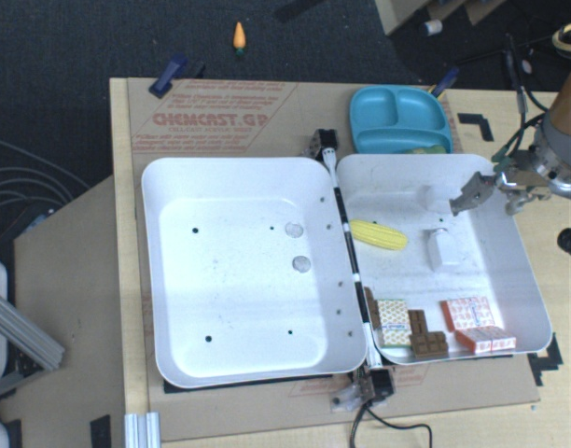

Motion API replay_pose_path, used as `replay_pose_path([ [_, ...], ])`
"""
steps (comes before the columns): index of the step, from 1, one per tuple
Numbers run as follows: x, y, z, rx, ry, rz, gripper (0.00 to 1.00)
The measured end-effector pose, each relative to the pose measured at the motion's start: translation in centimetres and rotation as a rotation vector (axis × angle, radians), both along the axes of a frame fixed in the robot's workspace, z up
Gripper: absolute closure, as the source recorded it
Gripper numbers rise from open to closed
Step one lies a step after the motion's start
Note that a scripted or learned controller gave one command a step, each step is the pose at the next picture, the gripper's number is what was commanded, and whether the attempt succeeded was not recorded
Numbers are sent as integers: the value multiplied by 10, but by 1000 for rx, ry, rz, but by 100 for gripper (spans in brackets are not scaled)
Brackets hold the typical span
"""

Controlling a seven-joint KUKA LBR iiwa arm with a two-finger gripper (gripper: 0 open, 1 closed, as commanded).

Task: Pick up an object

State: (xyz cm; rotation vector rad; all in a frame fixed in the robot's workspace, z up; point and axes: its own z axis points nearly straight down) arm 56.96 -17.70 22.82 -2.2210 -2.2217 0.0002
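The right bin (509, 250) holds a yellow corn cob (378, 235) near its left wall. Along its front lie a pale patterned box (393, 322), a brown chocolate bar (425, 335) and a red-and-white box (476, 325). My gripper (495, 192) hangs over the bin's far right side, well to the right of the corn and above the boxes. Its fingers (471, 195) spread apart with nothing between them.
The left bin (174, 194) lies beside the right one, joined by a black hinge strip (346, 241). A blue divided tray (400, 119) rests behind the right bin. A blue clamp (167, 77) and a small orange carrot (239, 36) lie at the back.
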Motion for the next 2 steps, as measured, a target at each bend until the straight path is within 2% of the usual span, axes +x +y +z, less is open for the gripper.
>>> replay_pose_path([
  [1,48,43,-70,2,3,0,0],
  [2,53,102,-43,0,-2,1,0],
])
